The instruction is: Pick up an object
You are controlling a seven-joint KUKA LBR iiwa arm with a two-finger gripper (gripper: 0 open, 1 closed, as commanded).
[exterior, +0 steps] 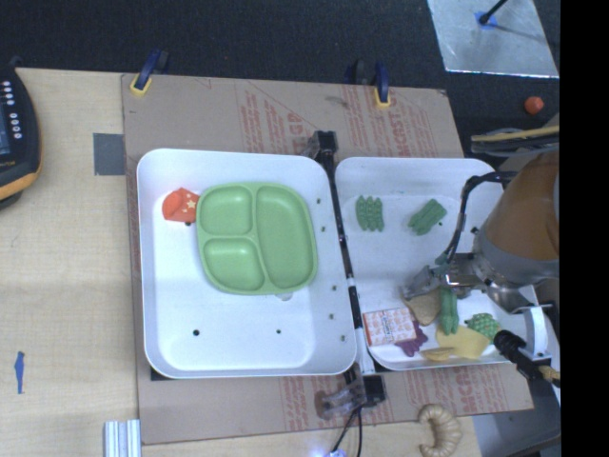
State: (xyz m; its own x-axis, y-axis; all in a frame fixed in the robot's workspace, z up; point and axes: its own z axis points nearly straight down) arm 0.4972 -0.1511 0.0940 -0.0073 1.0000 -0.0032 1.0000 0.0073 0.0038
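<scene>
Overhead, slanted view:
Worktop (67, 284): pale wood grain, with a brown printed cardboard sheet (285, 117) on top, pinned along its far edge by a yellow-tipped clamp (146, 72) and a blue one (381, 84).
Room: dark carpet-like floor beyond the worktop; a pale square patch (490, 22) on it at top right.
Left bin (238, 346): shallow, white, rounded corners, smooth plastic look; bare near half with small dark dots.
Green plate (257, 236): matte, rounded, split into three compartments, sits in the far half of the left bin.
Red object (179, 206): small, with a yellow mark, just beside the plate's left edge, touching or nearly so.
Right bin (400, 174): same white shallow form, edge to edge with the left bin.
Ridged green piece (369, 213): blocky, in the far part of the right bin.
Second green piece (427, 216): tilted, near the first, apart from it.
Printed card (391, 327): red and white, flat, at the near left of the right bin, beside a dark purple scrap.
Yellow item (457, 348): soft-looking, at the near edge, next to a knobbly green item (482, 325).
Arm (523, 222): grey with orange band, over the right bin's right side.
Gripper (433, 284): low over the clutter in the near half of the right bin; open or closed, cannot tell; nothing seen between its parts.
Tan curled object (440, 428): ridged, on the cardboard in front of the right bin.
</scene>
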